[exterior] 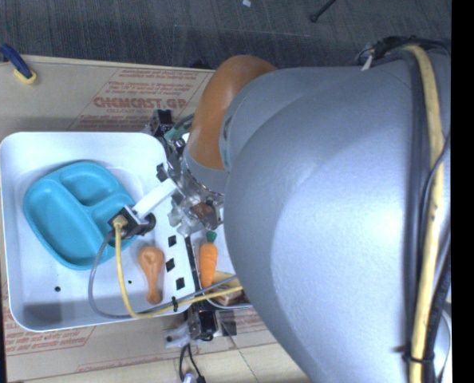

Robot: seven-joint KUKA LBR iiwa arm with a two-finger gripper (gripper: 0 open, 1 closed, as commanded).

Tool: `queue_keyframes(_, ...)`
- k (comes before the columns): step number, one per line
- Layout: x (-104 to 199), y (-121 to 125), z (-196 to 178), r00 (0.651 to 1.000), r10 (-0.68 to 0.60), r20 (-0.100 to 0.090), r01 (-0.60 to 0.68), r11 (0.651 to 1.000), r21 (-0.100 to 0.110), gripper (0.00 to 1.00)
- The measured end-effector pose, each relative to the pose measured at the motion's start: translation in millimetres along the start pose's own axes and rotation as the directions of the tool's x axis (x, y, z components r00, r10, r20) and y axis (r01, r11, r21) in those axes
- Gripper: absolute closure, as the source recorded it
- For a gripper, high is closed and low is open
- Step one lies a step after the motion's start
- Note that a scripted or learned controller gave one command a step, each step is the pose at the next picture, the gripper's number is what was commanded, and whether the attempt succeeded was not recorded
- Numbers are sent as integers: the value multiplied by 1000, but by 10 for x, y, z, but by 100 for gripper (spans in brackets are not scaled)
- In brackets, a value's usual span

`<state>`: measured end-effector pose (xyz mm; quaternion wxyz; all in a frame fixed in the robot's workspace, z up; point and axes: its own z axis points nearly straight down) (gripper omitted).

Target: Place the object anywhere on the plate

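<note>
From my station the gripper [191, 212] hangs low over the right-hand edge of the left bin [17, 214], tucked under the bulk of the grey arm [341, 214]. I cannot tell whether it is open or closed, because the wrist hardware hides that part, and I see nothing held in it.

Two toys lie just below it in the view, and either could be the object. The carrot [207, 265] is the closer one, almost straight under the gripper. Its long axis runs up and down the view, with the green top toward the gripper and the point away from it. It seems to sit at or just past the bin's right rim, but I can't say on which side.

The drumstick [150, 271] lies further left, clearly on the floor of the left bin. It also runs nearly up and down, with the fat end nearer the gripper and the thin end pointing toward the near wall.

The blue plate [61, 222] lies bare in the same bin, to the left of the gripper and up-left of both toys, apart from each. I judge the coming move to be a short drop onto one toy, with the grip set across its long axis, then a carry leftward. Under the bins is the cardboard-covered worktop [77, 86].
</note>
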<state>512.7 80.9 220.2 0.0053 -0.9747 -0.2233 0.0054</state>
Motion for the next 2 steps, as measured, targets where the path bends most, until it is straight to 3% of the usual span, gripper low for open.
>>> queue_keyframes(1,-175,598,292,988,-155,1,155,988,-3,100)
queue_keyframes(2,-167,573,200,986,-166,3,166,986,8,100)
